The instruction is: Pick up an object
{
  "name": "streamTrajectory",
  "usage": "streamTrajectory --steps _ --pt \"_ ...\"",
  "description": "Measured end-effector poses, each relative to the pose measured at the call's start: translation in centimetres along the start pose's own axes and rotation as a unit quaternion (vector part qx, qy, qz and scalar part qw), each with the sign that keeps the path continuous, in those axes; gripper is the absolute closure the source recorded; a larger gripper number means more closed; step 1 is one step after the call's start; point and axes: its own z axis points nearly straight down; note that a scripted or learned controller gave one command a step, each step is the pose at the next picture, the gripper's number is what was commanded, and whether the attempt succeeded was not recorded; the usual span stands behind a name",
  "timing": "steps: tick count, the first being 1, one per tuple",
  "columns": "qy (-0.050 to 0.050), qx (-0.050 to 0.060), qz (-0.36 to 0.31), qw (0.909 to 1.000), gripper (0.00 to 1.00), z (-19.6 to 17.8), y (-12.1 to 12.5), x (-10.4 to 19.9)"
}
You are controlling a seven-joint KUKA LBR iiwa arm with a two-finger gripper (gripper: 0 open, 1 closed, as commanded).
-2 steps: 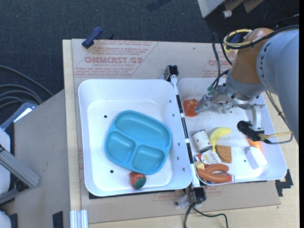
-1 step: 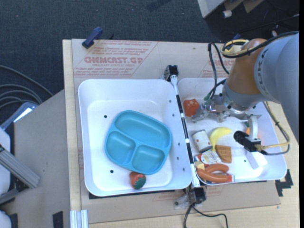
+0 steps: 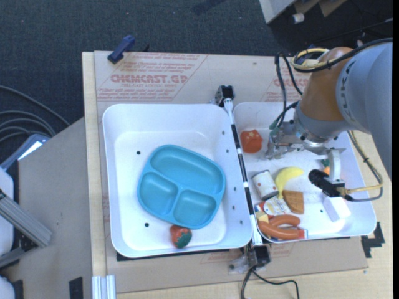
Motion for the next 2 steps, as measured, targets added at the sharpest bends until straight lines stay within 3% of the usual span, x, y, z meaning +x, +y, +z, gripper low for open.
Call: streamTrajectory --steps 1,2 --pt "0.0 0.0 0.0 1.0 0.0 0.01 -0.01 0.0" --pt "0.0 0.0 0.0 1.0 0.0 0.98 0.25 0.19"
